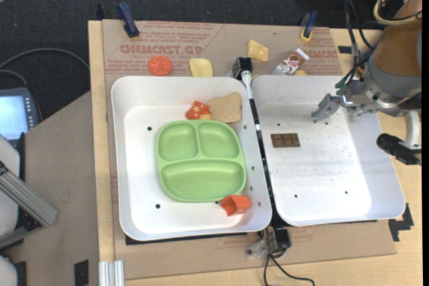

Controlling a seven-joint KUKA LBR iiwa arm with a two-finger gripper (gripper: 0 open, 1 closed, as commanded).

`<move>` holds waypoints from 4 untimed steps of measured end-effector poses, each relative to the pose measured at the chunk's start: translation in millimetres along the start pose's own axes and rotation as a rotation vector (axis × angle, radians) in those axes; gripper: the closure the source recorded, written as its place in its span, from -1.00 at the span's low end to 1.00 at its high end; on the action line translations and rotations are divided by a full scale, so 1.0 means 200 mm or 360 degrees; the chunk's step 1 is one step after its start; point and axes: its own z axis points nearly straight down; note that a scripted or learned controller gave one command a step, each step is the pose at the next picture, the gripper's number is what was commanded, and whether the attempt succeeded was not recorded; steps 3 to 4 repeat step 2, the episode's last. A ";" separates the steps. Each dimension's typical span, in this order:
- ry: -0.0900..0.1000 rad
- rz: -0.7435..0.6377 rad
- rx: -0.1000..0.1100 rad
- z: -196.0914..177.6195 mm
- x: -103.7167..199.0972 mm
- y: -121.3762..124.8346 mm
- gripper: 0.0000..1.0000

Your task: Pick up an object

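A brown chocolate bar piece (285,140) lies flat in the right bin (348,201), left of its middle. My gripper (326,108) hangs over the upper part of that bin, up and to the right of the chocolate and apart from it. Nothing shows in its grasp. In the left bin (131,164) sits a green divided plate (200,161). A toast slice (226,107) and a small red-and-yellow piece (198,110) lie just behind the plate. An orange block (234,204) rests at the plate's front right corner.
On the cardboard behind the bins lie a red disc (159,65), a pale yellow piece (200,67), a yellow wedge (257,50) and a small packet (291,63). Blue clamps (127,18) (308,25) hold the board's far edge. Cables run near the arm at right.
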 end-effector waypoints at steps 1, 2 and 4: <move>0.0021 -0.0009 0.0036 0.30 0.33 0.00 -1.00; 0.0018 0.0000 0.0020 0.41 0.28 -0.03 -1.00; 0.0018 0.0000 0.0020 0.41 0.28 -0.03 -1.00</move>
